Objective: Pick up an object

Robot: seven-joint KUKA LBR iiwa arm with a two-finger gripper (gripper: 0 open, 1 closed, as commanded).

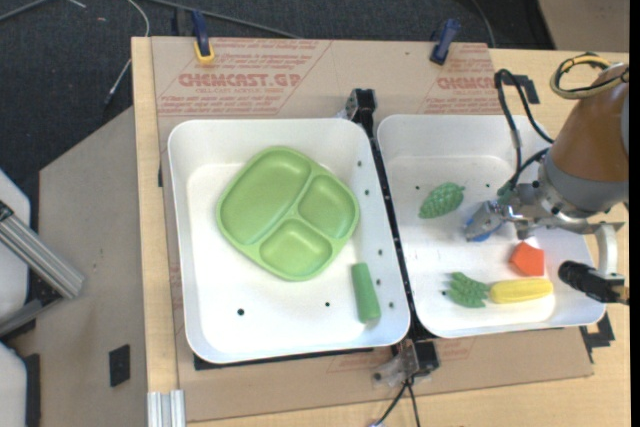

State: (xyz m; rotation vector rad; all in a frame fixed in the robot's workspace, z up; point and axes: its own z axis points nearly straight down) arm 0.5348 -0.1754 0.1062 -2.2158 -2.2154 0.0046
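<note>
Hand point(488, 220) low inside the right bin point(440, 137), at the end of the grey arm point(585, 155) reaching in from the right. Its tip sits over a small blue-grey item, too blurred to identify. Whether the hand is wide, narrow or holding anything: cannot tell from this angle.

Right bin contents: green leaf point(441, 199) just left of the hand, apart from it. Orange block point(527, 260) just right of and below the hand. Yellow corn point(519, 291) lies near the bin's front edge, its green husk end point(465, 290) pointing left (corn and husk touching, apparently one piece). Block sits just above the corn.

Left bin point(190, 155): green tray point(288, 212) with three compartments, turned at an angle, roughly central. Green stick point(365, 292) lies near the bin's front right corner, close to the tray but apart from it.

Both bins side by side on a cardboard-covered desk point(300, 65); two clamps at the rear edge, yellow point(203, 45) and blue point(443, 42).
</note>
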